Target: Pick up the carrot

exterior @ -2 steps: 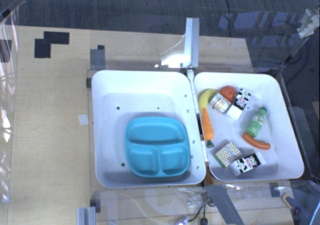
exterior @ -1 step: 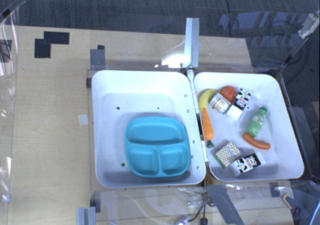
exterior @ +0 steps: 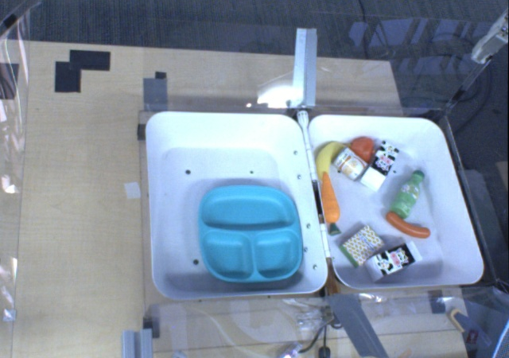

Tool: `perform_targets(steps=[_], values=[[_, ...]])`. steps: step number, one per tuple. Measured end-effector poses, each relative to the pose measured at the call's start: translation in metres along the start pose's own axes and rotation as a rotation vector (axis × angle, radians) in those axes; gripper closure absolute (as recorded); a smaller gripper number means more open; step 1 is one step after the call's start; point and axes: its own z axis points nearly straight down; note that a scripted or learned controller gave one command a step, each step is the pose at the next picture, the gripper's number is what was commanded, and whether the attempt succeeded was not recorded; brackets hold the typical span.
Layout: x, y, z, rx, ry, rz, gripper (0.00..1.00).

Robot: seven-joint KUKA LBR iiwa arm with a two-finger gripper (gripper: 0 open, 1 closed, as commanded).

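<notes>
The carrot (exterior: 329, 200) is a slim orange stick with a green tip at its near end. It lies lengthwise against the left wall of the right bin (exterior: 445, 189), just below a yellow banana (exterior: 324, 155).
The left bin (exterior: 171, 189) holds a blue divided plate (exterior: 250, 231). In the right bin lie a small can (exterior: 348, 164), a red tomato (exterior: 363, 146), two cow-print cartons (exterior: 386, 158) (exterior: 393, 259), a green bottle (exterior: 406, 194), a sausage (exterior: 408, 226) and a patterned box (exterior: 362, 244).
</notes>
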Motion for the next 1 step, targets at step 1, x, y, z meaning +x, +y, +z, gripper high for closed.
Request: perform_targets(steps=[1], values=[[0.0063, -0.0058, -0.0008, -0.001, -0.002, -0.44, 1.0]])
